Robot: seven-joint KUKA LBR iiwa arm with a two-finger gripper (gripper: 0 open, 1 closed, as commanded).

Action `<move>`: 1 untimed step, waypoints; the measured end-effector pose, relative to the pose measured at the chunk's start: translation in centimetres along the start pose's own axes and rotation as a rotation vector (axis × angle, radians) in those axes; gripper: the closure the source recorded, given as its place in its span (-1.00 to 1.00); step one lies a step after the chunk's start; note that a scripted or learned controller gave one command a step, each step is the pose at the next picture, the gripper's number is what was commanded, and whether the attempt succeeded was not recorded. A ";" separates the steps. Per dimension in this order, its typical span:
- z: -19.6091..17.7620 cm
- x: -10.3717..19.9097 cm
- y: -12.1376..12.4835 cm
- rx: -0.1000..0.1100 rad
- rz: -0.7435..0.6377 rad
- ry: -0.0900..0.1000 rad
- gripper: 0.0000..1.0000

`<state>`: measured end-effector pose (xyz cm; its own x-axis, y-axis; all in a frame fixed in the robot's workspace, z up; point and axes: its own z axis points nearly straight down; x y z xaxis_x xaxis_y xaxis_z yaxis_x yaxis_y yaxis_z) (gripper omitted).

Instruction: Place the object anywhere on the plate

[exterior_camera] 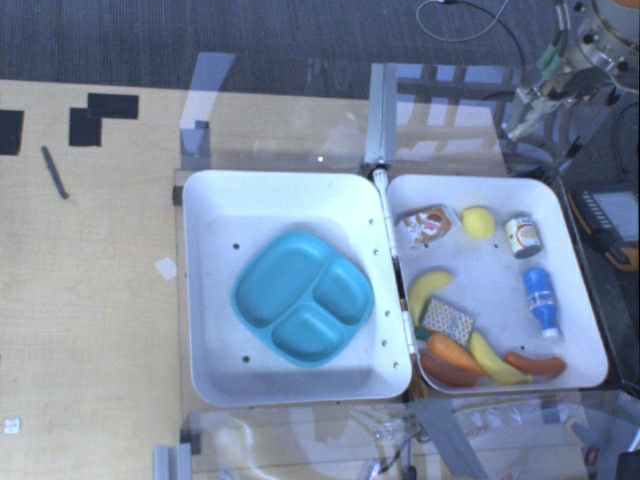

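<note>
Tool (527, 103) at upper right, above the bins; can't tell if open or closed. Plate (303, 297) sits in left bin (215, 208), bare. Likely pick: lemon (478, 222), right bin top, light, stiff, round, prob. slippery; grip across middle.

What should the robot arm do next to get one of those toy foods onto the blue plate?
Probably swing the end effector down over the right bin and pick one item, perhaps the lemon, which lies apart from its neighbours. The end effector sits beyond the bin's far edge, and the blue plate carries nothing.
</note>
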<state>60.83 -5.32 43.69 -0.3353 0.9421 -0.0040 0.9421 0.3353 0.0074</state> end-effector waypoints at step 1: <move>10.2 12.8 -3.5 0.004 0.124 0.003 1.00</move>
<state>53.33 5.59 33.43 -0.2158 0.9764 -0.0001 0.9764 0.2158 0.0032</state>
